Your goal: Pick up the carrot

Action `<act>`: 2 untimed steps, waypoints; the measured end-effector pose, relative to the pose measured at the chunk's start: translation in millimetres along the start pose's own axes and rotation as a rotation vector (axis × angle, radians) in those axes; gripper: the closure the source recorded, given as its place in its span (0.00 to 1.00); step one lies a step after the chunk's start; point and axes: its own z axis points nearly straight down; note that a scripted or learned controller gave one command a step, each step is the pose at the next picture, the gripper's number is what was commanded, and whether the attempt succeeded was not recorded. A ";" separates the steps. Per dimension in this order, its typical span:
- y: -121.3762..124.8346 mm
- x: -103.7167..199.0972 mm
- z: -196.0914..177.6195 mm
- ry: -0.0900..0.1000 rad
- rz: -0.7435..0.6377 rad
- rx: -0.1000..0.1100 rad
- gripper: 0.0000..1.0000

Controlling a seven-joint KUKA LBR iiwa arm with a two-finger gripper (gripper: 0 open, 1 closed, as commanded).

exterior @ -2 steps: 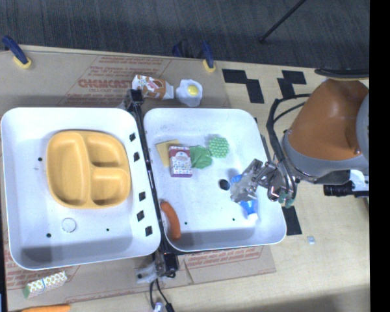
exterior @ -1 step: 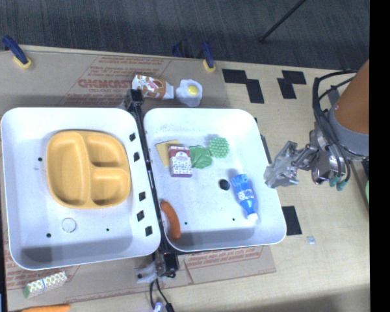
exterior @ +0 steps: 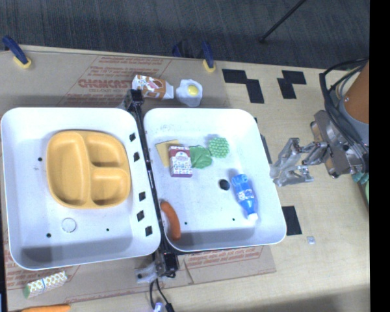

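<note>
Carrot against right bin's left wall; hand outside, seemingly spread.

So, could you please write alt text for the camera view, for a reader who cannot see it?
A small orange carrot lies at the near-left edge of the right shallow white bin, while the grey arm's two-finger tool hovers outside that bin's right rim. The same bin holds a blue plastic bottle, a red box and green toy vegetables; the left white bin holds a yellow divided tray.
</note>
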 end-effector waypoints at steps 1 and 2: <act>42.6 -7.3 114.1 0.004 -0.115 -0.003 1.00; 0.1 -14.6 14.8 0.000 -0.027 0.001 1.00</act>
